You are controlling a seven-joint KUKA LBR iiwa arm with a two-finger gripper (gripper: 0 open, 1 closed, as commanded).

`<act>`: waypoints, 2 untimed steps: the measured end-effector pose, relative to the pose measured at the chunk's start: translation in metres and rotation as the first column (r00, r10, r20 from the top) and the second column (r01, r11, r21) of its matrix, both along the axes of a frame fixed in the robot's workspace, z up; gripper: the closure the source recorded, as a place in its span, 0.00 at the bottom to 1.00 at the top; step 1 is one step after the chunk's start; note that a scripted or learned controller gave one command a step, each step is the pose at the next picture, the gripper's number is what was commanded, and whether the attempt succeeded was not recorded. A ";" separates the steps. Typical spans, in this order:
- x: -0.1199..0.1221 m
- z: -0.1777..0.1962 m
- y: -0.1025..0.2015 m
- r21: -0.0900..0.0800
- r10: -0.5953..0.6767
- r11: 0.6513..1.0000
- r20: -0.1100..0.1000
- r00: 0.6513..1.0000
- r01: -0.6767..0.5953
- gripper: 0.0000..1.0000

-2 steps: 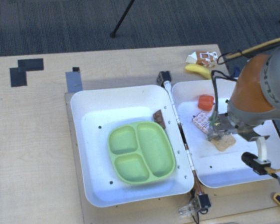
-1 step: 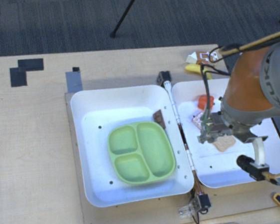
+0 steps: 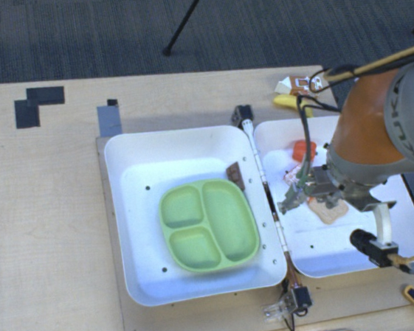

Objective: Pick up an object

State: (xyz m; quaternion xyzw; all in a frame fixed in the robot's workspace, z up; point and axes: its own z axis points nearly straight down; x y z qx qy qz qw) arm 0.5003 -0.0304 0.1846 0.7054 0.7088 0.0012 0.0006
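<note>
Scene: the light wooden worktop (image 3: 44,239) is carrying two shallow white plastic bins side by side. The left bin (image 3: 134,206) is holding a pale green three-compartment plastic tray (image 3: 209,225), lying flat and roughly centred, and a small brown block (image 3: 234,171) just beside the tray's upper right corner, near the divider wall.

The right bin (image 3: 329,258) is holding a small orange-red object (image 3: 301,148) near its upper end and a small flat beige piece (image 3: 331,212) near the middle. The grey arm w/ orange band (image 3: 371,135) is reaching in from the right and covering much of this bin.

Gripper (image 3: 299,191): hanging low over the right bin, just left of the beige piece. Open/closed status: cannot tell; no object is showing between its tips.

Handling (judged):
- Beige piece: looking light, thin, possibly soft; low profile is leaving little to pinch. Approx. best hold: across its short width.
- Orange-red object: looking small, light, rigid; taller, so likely the easier pick.
- Green tray: stiff, smooth, wide; only the rim is offering a hold.

Clearance: the divider wall is sitting close on the gripper's left, so lateral room there is tight. The lower half of the right bin is offering open floor. A vertical lift is looking unobstructed.
</note>
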 end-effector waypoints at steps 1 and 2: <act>-0.012 -0.098 -0.059 -0.002 -0.004 1.000 0.003 1.000 0.004 0.00; -0.010 -0.087 -0.058 -0.002 -0.002 1.000 0.009 1.000 0.002 1.00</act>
